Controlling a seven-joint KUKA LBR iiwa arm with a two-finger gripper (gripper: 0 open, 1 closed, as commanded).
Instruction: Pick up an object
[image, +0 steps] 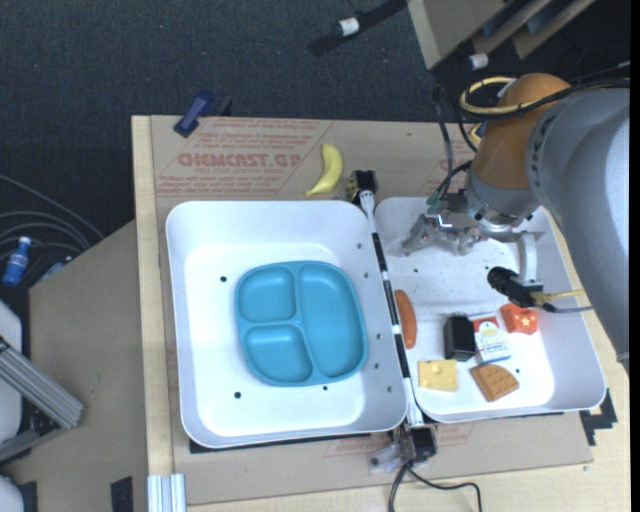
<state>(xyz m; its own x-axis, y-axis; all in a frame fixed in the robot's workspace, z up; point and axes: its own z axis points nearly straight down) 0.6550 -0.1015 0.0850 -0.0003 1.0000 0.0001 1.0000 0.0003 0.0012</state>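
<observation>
Fingers (418, 240) spread, pinching nothing, you note; gripper (440, 236) hovers at right bin's (575, 385) 11 o'clock. Hot dog (405, 317) long axis runs 12-to-6.

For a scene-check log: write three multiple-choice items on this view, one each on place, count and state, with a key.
1. Where is the blue divided plastic tray?
A. left white bin
B. right white bin
C. bare bench

2. How many compartments has that tray?
A. two
B. three
C. five

3. How is the yellow toy banana placed?
A. in the gripper
B. on the tray
C. on the brown board behind the bins

Key: 1 A, it sits mid-bin; 2 B, ridges divide three; 3 C, it lies outside both bins.
</observation>
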